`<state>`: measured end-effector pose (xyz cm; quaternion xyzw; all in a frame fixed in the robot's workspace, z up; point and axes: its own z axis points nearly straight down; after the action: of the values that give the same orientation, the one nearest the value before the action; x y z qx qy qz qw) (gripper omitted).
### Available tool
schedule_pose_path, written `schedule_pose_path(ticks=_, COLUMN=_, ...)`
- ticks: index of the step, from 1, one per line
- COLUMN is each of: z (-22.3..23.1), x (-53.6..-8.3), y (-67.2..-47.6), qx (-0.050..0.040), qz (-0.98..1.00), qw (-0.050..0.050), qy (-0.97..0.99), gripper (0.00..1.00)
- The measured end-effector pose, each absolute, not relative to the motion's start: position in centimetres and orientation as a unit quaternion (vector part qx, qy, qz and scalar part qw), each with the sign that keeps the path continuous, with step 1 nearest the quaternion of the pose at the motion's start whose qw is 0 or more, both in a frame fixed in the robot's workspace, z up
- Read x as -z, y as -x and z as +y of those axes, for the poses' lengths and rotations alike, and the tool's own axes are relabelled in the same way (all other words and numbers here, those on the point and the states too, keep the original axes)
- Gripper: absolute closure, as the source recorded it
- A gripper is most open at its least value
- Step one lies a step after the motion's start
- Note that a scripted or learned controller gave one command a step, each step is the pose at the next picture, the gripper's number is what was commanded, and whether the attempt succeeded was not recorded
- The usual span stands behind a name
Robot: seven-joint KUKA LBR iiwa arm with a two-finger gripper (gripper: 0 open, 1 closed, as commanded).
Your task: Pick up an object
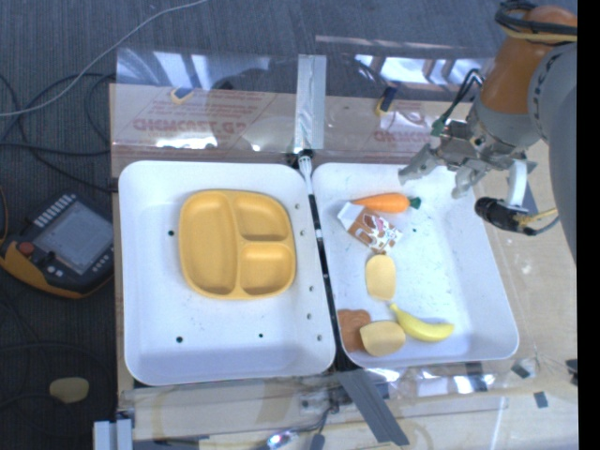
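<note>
The gripper [439,171] hangs over the far right corner of the right bin [469,279], its two fingers spread apart with nothing between them. One finger [413,168] points down and left toward the carrot [380,202], which lies just beside that tip at the bin's far end, stem end to the right. The other finger [461,182] sits nearer the arm [525,73].

Touching the carrot's near side is a small printed packet [368,228], tilted. Below it lies a pale yellow oval piece [380,277]. At the bin's near edge a banana [422,325] curves to the right, touching a yellow block [382,337], and a brown round piece [352,323] sits just left of that block. All of these are well apart from the gripper.

The left bin [150,279] holds a yellow divided tray [237,244]. A handheld controller [56,242] rests on the floor to the left.
</note>
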<state>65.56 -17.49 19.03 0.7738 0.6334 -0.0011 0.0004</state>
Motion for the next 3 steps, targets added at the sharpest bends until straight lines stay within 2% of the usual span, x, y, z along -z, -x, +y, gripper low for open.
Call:
schedule_pose_path(ticks=1, z=-12.7, x=-12.0, y=-66.2, qx=0.0015, qz=0.744, qw=0.000, qy=-0.668, gripper=0.00)
schedule_pose_path(ticks=2, z=-11.8, x=-8.8, y=-61.9, qx=-0.0015, qz=0.762, qw=0.004, qy=-0.647, gripper=0.00)
schedule_pose_path(ticks=3, z=-11.1, x=-8.9, y=-58.2, qx=-0.0022, qz=0.813, qw=0.006, qy=-0.582, gripper=0.00)
